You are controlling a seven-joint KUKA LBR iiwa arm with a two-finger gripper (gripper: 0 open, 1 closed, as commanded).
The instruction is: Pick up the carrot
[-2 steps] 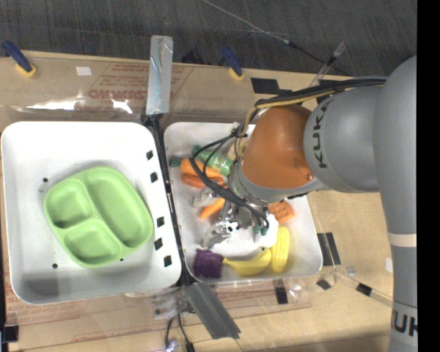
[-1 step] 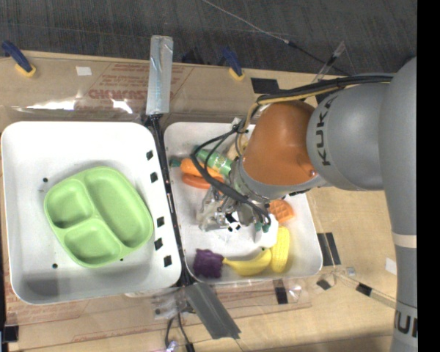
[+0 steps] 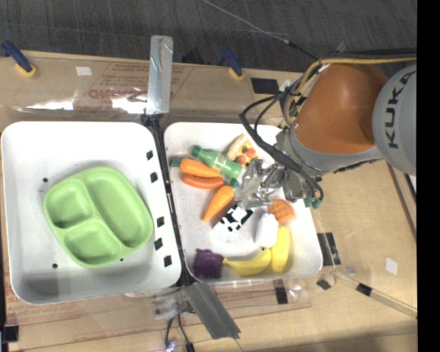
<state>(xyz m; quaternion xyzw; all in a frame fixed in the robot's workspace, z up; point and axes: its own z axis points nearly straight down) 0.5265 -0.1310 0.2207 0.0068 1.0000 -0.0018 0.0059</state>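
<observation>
Hovering gripper (image 3: 254,185) at frame centre-right, right bin (image 3: 308,249), just beside carrot (image 3: 218,203). Approach step imo. Fingers hard to read, can't tell gap. Next: shift lower-left, straddle carrot.

Robotics lab bench: 2 white bins (image 3: 29,196) on taped cardboard (image 3: 95,86), clamps (image 3: 18,59), KUKA arm (image 3: 352,116), toy food (image 3: 260,259).

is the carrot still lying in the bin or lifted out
Lying in the bin. The carrot rests flat on the right bin floor, tip toward the lower left, with the gripper beside its upper right end, not around it.
</observation>
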